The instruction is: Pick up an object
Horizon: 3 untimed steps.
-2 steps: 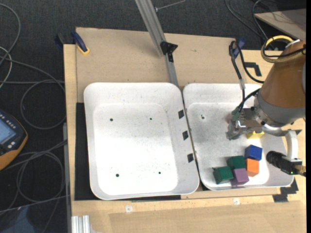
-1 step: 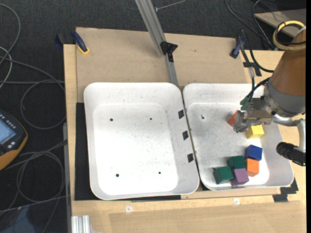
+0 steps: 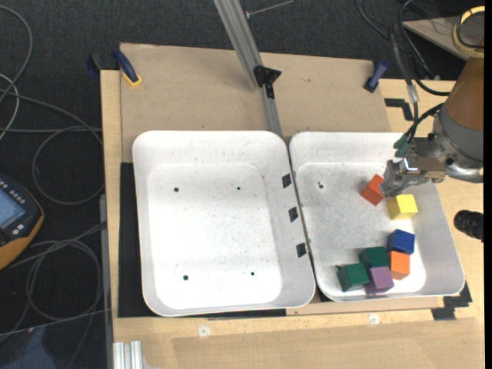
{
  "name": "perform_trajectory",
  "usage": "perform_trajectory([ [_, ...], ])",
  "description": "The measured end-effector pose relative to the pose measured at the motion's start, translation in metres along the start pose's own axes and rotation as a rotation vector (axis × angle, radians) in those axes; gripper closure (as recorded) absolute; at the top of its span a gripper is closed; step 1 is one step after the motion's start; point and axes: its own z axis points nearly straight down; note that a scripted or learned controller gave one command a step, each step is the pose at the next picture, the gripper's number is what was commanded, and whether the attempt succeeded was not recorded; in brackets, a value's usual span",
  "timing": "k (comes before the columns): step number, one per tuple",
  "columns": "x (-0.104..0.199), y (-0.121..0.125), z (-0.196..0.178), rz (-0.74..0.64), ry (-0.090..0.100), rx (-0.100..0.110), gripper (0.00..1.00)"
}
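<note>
below the gripper (image 3: pixel 397 181), a cluster of blocks (image 3: pixel 378 267) sits at the right bin's (image 3: pixel 330 221) near edge. a yellow block (image 3: pixel 403 205) lies just under it, an orange-red block (image 3: pixel 373 190) touching its left side. grip state: cannot tell.

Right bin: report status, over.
Gripper low in right bin, fingers hidden. Red block beside it, yellow block just below. Nothing seen held. Five more blocks clustered near front wall.
</note>
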Motion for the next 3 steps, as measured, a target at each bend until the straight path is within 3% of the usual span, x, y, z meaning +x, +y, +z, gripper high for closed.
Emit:
perform_trajectory([
  [3, 0.122, 0.104, 0.031, -0.004, 0.002, 0.005, 1.0],
])
